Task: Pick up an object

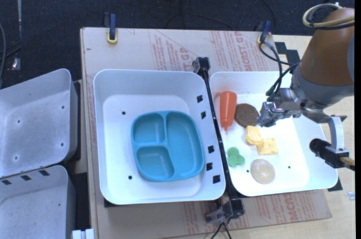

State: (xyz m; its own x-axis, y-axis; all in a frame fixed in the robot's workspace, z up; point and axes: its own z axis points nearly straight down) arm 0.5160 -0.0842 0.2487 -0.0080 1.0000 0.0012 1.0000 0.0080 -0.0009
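Note:
In the right bin [316,176] lie an orange carrot [227,108], a brown round patty [246,115], two yellow pieces [260,141], a green piece [235,157] and a pale round cookie [263,171]. My gripper [266,117] hangs low over the bin, just right of the brown patty and above the yellow pieces. Nothing shows between its fingers.
The left bin [113,91] holds a blue three-compartment tray [167,145]. A black divider runs between the two bins. Grey lids lie off the bench at the left. The right half of the right bin has bare floor.

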